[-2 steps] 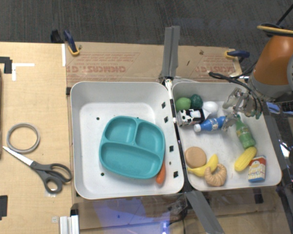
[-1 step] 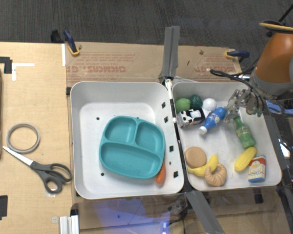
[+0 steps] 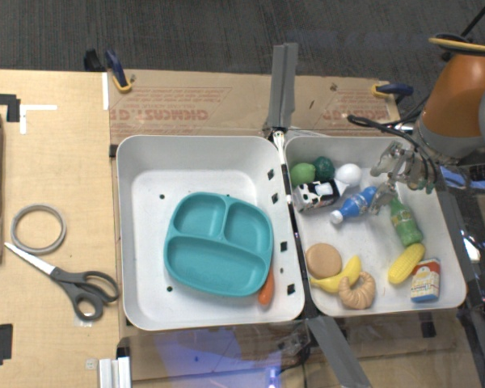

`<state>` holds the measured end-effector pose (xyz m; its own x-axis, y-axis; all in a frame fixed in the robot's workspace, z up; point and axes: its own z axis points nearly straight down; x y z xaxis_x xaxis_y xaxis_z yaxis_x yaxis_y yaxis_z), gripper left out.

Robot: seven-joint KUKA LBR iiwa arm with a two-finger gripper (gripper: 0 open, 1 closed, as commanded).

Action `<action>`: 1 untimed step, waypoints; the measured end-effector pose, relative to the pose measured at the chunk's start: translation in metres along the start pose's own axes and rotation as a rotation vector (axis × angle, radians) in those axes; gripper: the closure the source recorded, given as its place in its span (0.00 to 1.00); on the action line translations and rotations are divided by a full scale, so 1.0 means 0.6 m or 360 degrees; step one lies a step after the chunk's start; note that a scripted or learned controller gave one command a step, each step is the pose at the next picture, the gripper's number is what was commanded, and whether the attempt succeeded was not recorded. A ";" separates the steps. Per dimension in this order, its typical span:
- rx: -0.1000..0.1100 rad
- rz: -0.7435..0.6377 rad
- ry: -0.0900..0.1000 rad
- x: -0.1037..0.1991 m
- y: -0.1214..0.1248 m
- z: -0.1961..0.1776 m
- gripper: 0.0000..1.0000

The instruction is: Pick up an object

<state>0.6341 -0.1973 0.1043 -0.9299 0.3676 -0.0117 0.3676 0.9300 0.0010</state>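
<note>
While the tabletop [image 3: 56, 136] spreads pale and wide to the left, two white bins sit side by side on it — the left bin [image 3: 137, 217] and the right bin [image 3: 449, 241]. Reaching in from the right, the grey arm [image 3: 461, 95] with its orange band hangs over the right bin's far corner, and its hand [image 3: 396, 172] is low over the objects there; whether it is released or clenched I cannot tell, and nothing shows between its tips. A teal divided plate [image 3: 218, 245] lies in the left bin, with an orange carrot [image 3: 266, 291] just beside its near right edge. On the tabletop lie scissors [image 3: 69, 281] and a roll of tape [image 3: 38, 228]. In the right bin, near the hand, lie a green bottle [image 3: 404, 223] and a blue bottle [image 3: 352, 204]; further off are a yellow corn cob [image 3: 406, 263], a banana [image 3: 343, 276], a croissant [image 3: 357, 291], a round bun [image 3: 323, 259], a small carton [image 3: 425, 281], a cow-patterned toy [image 3: 317, 194], a green ball [image 3: 303, 173] and a white ball [image 3: 348, 173].
</note>
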 end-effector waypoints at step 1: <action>0.0001 0.0012 0.0013 0.037 -0.042 0.018 0.00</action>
<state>0.6043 -0.2125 0.0930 -0.9271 0.3747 -0.0037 0.3747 0.9271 0.0003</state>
